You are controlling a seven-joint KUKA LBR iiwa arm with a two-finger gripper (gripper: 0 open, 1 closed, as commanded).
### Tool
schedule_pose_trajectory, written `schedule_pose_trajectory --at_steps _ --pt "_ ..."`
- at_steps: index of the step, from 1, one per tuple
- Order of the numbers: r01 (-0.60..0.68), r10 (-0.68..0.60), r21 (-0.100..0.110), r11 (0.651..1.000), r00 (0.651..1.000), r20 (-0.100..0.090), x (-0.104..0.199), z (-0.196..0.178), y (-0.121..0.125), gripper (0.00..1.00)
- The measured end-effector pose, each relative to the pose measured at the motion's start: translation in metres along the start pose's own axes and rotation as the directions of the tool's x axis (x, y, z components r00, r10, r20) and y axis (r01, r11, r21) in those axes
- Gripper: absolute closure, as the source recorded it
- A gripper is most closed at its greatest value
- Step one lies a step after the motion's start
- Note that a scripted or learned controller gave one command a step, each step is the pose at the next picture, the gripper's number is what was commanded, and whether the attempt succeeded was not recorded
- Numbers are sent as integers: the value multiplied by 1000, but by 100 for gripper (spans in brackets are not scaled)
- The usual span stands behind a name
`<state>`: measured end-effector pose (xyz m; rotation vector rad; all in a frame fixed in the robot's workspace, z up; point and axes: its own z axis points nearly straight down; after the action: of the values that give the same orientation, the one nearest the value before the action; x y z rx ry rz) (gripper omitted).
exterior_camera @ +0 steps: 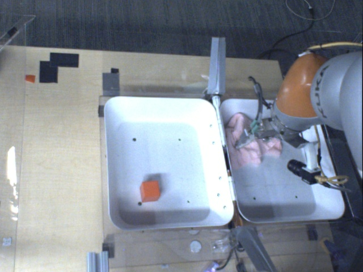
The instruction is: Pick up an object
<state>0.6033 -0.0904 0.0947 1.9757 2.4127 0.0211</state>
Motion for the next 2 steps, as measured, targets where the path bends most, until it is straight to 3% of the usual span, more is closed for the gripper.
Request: schedule_pose_trajectory --at_steps 1,2 --pt "2 -2 -8 1000 1000 -1 2 -13 4 100" --pt "-159 159 18 987 987 -4 30 -91 13 100"
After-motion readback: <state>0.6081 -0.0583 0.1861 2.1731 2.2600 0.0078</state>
